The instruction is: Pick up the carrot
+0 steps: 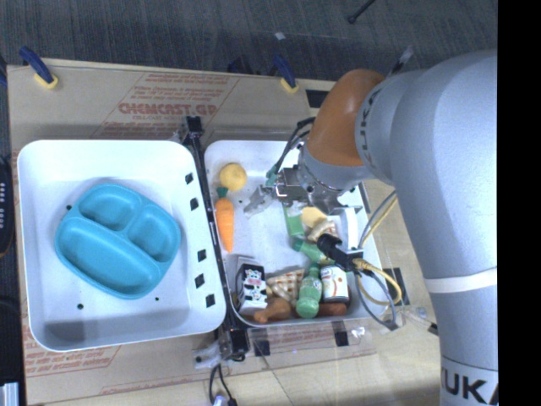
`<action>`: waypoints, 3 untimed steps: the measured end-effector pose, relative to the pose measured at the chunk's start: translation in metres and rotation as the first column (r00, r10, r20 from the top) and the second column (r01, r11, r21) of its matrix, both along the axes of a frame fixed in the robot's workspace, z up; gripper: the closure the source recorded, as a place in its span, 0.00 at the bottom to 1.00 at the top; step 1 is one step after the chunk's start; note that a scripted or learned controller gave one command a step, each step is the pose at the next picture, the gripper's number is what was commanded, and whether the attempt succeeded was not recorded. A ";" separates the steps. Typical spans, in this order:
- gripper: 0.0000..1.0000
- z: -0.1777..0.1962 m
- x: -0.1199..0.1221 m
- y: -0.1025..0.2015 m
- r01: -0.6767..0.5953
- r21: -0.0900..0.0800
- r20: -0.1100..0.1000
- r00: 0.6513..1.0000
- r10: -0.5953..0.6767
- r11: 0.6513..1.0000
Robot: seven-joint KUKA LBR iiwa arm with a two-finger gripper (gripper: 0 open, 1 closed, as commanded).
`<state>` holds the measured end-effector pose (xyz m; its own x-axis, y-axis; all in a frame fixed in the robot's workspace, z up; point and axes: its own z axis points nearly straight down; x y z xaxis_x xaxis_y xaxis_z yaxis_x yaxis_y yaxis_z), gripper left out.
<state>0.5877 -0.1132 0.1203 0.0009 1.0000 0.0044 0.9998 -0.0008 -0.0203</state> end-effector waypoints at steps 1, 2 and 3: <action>0.00 -0.027 0.023 0.016 0.168 -0.010 0.021 0.986 -0.167 0.986; 0.00 -0.029 -0.026 0.021 0.311 -0.007 0.010 0.950 -0.311 0.950; 1.00 -0.020 -0.026 0.022 0.303 -0.008 0.004 0.953 -0.303 0.953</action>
<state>0.5620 -0.0911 0.1005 0.3041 0.9526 -0.0036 0.9525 -0.3041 -0.0168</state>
